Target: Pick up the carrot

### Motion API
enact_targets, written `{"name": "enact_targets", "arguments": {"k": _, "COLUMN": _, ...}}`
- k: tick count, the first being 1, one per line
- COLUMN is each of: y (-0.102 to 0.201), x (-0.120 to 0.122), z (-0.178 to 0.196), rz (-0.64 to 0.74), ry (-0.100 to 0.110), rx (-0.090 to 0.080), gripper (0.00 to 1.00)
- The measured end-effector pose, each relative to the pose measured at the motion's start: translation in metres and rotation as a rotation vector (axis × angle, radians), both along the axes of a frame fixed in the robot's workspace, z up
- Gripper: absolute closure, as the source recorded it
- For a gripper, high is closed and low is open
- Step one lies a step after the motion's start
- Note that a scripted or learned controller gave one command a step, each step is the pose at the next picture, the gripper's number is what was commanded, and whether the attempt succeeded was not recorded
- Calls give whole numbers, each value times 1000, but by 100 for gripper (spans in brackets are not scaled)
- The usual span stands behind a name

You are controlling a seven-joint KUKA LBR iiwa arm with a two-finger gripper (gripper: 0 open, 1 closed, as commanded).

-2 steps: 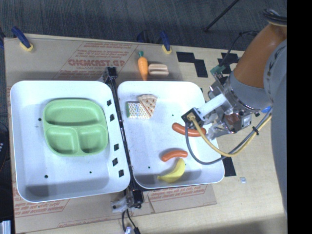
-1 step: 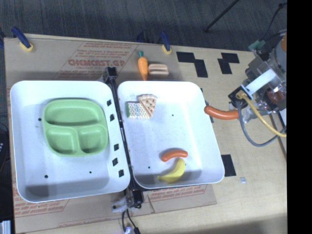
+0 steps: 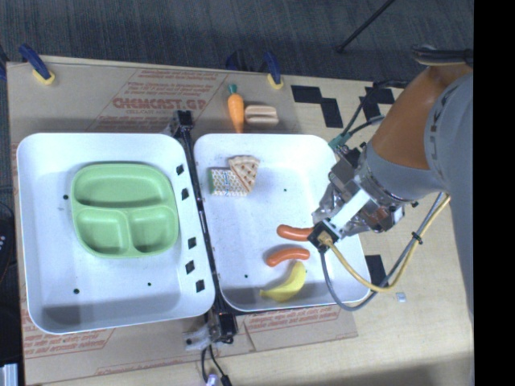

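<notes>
Look beyond the far rim of the right bin [image 3: 265, 140]: the carrot [image 3: 235, 112] lies outside it on the printed brown cardboard [image 3: 153, 95], a smooth orange taper with a small green top pointing away from the bin. Just beside it, along the same rim, you see a pale, layered bun-like piece [image 3: 261, 116].

The gripper [image 3: 341, 207] hangs over the right bin's right-hand side, well apart from the carrot. You cannot tell from this angle whether it is spread or closed, and nothing can be seen held in it.

Inside the right bin, near its far wall, a triangular, grid-textured wedge [image 3: 244, 171] leans against a striped green-and-white block [image 3: 224, 182]. Toward its near wall you have two glossy red-orange sausages [image 3: 294, 232] [image 3: 287, 255], one close to the gripper, and a curved yellow banana [image 3: 286, 284] nearest the near rim.

Touching the right bin's left side is the left bin [image 3: 32, 215], the same shallow white plastic with rounded corners. It holds a matte green plate [image 3: 125, 209], moulded into three compartments. The cardboard rests on a pale table [image 3: 402, 336].
</notes>
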State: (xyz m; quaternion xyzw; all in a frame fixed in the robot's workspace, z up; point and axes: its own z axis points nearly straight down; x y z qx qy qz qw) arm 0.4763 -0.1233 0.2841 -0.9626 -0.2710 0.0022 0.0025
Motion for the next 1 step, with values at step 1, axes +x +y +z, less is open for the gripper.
{"name": "enact_targets", "arguments": {"k": 1, "y": -33, "x": 0, "z": 74, "rz": -43, "ry": -3, "rx": -2, "gripper": 100}}
